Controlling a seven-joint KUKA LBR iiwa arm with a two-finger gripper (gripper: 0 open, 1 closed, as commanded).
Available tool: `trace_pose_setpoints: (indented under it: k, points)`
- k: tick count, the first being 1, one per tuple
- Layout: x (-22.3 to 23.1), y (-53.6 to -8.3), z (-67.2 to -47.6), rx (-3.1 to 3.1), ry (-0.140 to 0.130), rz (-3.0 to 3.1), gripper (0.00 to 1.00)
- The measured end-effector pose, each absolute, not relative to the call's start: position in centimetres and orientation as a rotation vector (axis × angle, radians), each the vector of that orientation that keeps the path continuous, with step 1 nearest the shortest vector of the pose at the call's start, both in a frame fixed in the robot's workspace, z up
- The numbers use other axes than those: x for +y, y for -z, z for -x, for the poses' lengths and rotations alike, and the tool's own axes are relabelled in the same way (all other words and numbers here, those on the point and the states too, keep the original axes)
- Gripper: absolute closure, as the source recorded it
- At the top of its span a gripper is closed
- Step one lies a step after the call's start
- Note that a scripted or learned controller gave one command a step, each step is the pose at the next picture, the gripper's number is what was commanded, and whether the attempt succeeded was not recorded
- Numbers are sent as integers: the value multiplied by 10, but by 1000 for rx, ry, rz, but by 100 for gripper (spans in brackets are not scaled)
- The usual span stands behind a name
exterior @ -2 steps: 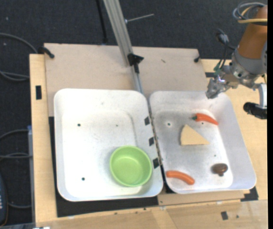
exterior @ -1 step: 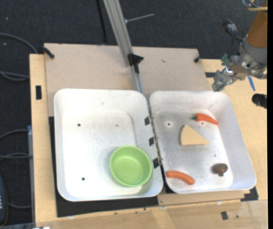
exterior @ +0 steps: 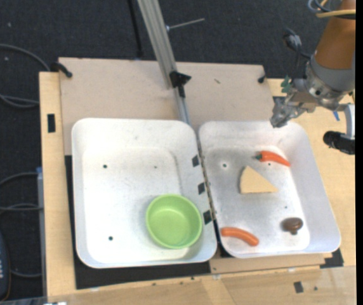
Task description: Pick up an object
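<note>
The grey two-finger gripper [exterior: 282,118] hangs over the right white bin's [exterior: 318,189] far rim, its state impossible to tell. The small orange carrot [exterior: 274,158] lies nearest it.

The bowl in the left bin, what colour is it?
Light green, inside and out; the bowl shows clearly in the camera view.

We count two white bins, the left bin [exterior: 92,170] and the right bin [exterior: 315,189]. We see one green bowl [exterior: 174,220], one carrot [exterior: 272,158], one sausage [exterior: 239,235] at 6 o'clock, one cheese wedge [exterior: 256,182] and one brown lump [exterior: 291,224].
</note>
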State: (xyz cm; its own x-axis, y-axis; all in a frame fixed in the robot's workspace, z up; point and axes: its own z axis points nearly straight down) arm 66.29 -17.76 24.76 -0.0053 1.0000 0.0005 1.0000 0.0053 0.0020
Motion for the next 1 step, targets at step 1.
trace_pose_setpoints:
  k: [1]
  points:
    - [-131,-246,-636,2228,-2,-2215,100]
